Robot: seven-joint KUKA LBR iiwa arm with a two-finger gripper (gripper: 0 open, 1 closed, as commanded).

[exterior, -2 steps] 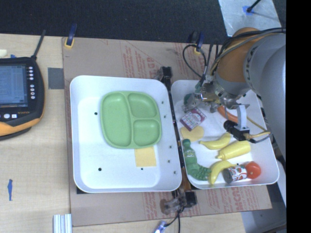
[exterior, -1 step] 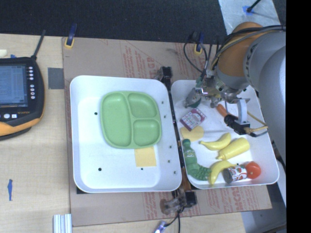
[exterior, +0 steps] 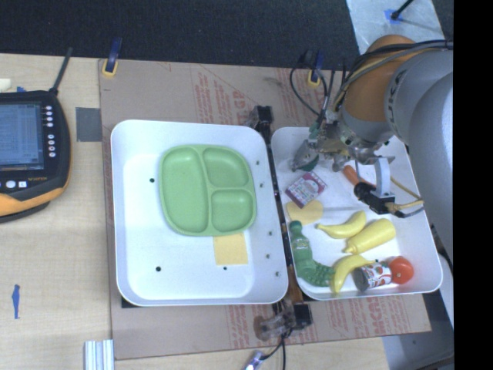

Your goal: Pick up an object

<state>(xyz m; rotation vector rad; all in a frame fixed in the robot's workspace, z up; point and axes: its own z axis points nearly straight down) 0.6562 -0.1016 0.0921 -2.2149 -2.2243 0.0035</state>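
1. The grey arm with the orange band [exterior: 385, 60] is reaching in from the upper right of the frame, and its gripper [exterior: 327, 151] is hanging over the upper left part of the right white bin [exterior: 422, 230].
2. Whether the jaws are spread or pressed together cannot be told, since the wrist is hiding them and nothing is showing between them.
3. Just below the gripper, a small purple-and-white packet [exterior: 306, 187] is lying in the right bin, with a pale yellow square piece [exterior: 304, 213] touching its lower edge.
4. Toward the lower right of the frame, a yellow toy banana [exterior: 344, 226], a yellow squeeze-bottle shape [exterior: 372, 236] and a second yellow banana [exterior: 344, 272] are lying close together.
5. A green toy bottle [exterior: 304, 257] is lying along the bin's left wall, and a red tomato-like ball [exterior: 400, 269] is sitting beside a small labelled can [exterior: 373, 277].
6. The left white bin [exterior: 139, 237] is holding a green divided plastic plate [exterior: 206, 189] and a flat yellow square [exterior: 230, 248] just below it.
7. A handheld control pendant [exterior: 27, 153] is resting on the surface at the left edge of the frame.
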